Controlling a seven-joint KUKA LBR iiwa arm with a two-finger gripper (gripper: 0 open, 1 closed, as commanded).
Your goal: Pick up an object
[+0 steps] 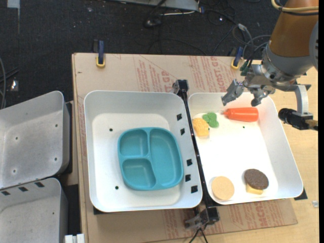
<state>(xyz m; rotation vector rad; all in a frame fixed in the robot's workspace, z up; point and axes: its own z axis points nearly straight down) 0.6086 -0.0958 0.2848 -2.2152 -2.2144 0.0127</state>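
Near edge, right bin (288, 151): tan round cookie (223, 188), dark-topped sandwich cookie (256, 179) beside it. Far end of same bin: orange carrot (242, 115), likely target; yellow corn piece (201, 127) and green leafy item (210, 119) just left of carrot. Left bin (96, 135): teal divided plate (150, 158). Gripper (245, 94) poised above carrot, fingers spread, nothing between them. Step judged: approach, pre-grasp. Next: descend straddling carrot, close on its body.
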